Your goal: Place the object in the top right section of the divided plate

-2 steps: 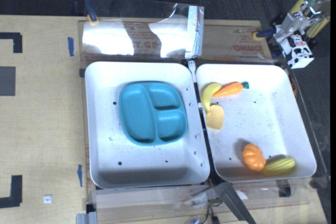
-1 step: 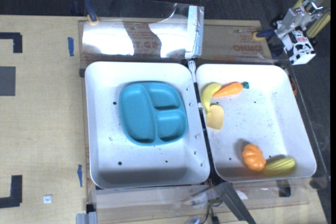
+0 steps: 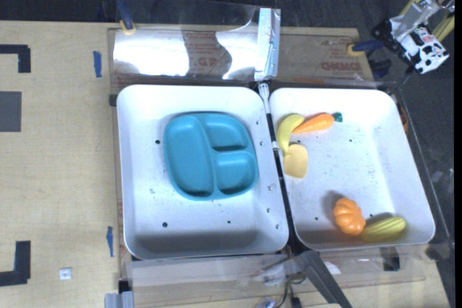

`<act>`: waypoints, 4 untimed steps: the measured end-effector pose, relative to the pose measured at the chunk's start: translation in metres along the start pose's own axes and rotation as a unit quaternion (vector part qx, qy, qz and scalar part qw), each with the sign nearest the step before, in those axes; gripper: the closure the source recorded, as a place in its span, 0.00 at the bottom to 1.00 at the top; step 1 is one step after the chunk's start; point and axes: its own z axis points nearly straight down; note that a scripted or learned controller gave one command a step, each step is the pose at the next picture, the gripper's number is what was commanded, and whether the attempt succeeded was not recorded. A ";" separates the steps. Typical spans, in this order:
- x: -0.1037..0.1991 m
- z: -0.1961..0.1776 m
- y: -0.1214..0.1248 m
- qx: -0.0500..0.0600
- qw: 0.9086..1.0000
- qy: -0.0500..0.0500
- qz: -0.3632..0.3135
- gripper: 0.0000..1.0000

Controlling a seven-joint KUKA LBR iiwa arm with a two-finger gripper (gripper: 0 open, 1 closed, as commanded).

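Observation:
A blue divided plate (image 3: 211,154) lies in the left bin (image 3: 137,177), with one long section on its left and two smaller ones on its right. The right bin (image 3: 375,155) holds the toy food. A yellow banana (image 3: 287,129) and an orange carrot (image 3: 315,123) lie at its far left corner, with a pale yellow piece (image 3: 296,162) just below them. An orange pumpkin (image 3: 349,216) and a yellow-green piece (image 3: 384,229) sit near its front edge. My gripper (image 3: 426,50) hangs at the upper right, outside the bins and beyond the right bin's far corner, with nothing seen in it.
A shiny metal sheet (image 3: 191,47) stands behind the left bin. A blue clamp (image 3: 368,47) sits on the board behind the right bin, close to the gripper. The wooden bench (image 3: 50,177) stretches to the left of the bins.

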 end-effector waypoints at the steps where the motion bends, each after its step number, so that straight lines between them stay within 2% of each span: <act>1: -0.018 -0.001 -0.048 0.001 0.996 0.002 0.088 1.00; 2: 0.001 -0.001 -0.042 0.002 0.989 0.002 0.150 1.00; 3: -0.029 -0.001 -0.005 -0.001 0.994 -0.001 -0.110 1.00; 4: -0.016 0.021 -0.008 0.000 0.983 0.002 -0.183 1.00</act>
